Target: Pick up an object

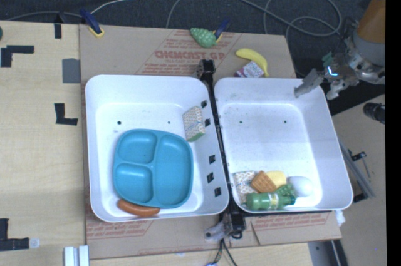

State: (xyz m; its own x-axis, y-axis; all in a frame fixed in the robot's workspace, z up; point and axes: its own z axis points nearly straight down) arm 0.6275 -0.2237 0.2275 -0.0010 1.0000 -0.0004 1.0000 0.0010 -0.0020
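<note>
Dark carpet behind bench, cables trailing; two white bins on cardboard sheet. Gripper (311, 84) hovers at right bin (276, 133) far right corner; cannot tell finger state from my feed. Targets cluster at right bin near edge: green bottle (269, 200), white egg (300, 185), waffle piece (264, 181). I judge bottle best pick; would descend straight over its middle, jaws across its narrow width.

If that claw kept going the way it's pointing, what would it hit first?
Probably the bare floor of the right bin. The gripper sits at its upper right rim, aiming down and left; depth is hard to judge.
</note>
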